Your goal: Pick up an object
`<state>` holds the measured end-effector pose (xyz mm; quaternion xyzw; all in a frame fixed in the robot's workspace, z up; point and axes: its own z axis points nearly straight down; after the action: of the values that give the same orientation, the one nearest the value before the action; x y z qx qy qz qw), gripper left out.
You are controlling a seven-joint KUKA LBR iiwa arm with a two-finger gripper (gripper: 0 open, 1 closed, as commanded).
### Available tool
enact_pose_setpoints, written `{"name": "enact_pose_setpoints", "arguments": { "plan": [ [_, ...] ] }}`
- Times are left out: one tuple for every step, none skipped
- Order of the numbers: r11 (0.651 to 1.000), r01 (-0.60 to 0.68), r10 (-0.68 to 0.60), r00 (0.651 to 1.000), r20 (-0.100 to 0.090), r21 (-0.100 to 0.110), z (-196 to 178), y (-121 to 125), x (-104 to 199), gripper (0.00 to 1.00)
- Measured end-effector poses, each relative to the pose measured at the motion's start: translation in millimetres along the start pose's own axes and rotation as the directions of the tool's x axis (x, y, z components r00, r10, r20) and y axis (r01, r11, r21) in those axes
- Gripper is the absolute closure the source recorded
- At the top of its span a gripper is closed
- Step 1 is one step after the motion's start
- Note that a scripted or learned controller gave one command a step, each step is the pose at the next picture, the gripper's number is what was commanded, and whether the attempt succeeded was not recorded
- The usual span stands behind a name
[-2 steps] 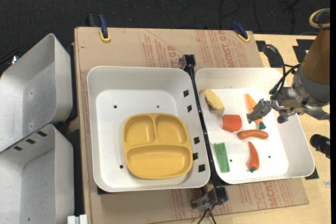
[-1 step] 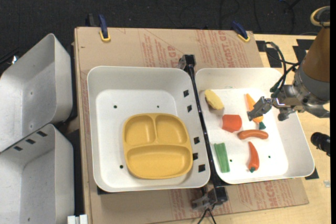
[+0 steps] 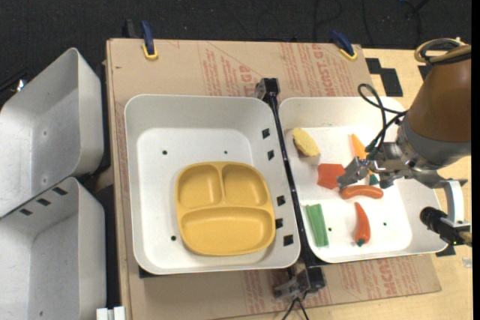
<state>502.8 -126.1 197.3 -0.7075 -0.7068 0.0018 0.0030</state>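
Observation:
The right bin point(image 3: 397, 240) holds several toy foods: a pale yellow piece point(image 3: 305, 142), a red block point(image 3: 330, 176), an orange-red sausage point(image 3: 362, 192), a red chili pepper point(image 3: 362, 223), a green strip point(image 3: 316, 224) and a small orange piece point(image 3: 358, 145). My gripper point(image 3: 361, 174) reaches in from the right and hangs low over the bin, just above the sausage and beside the red block. Its fingertips point left and down. Nothing shows between them, and the wrist hides how they stand.
The left bin point(image 3: 150, 154) carries a yellow divided plate point(image 3: 223, 207). A black divider point(image 3: 281, 161) runs between the two bins. Two more white bins point(image 3: 45, 131) stand off the bench at far left. Cables point(image 3: 375, 112) trail from the wrist over the right bin's back.

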Motion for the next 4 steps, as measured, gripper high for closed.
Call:
{"name": "enact_pose_setpoints", "arguments": {
  "plan": [
    [1.000,-0.001,0.001,1.000,0.000,-0.001,45.1,-6.2,-0.1,0.00],
    [1.000,0.000,0.000,1.000,0.001,-0.005,98.0,-6.1,0.5,0.00],
    [1.000,-0.002,0.002,1.000,0.001,-0.007,85.5,-5.6,0.3,1.00],
    [1.000,0.004,-0.004,1.000,0.003,-0.013,22.4,-3.7,2.9,1.00]
  ]
}}
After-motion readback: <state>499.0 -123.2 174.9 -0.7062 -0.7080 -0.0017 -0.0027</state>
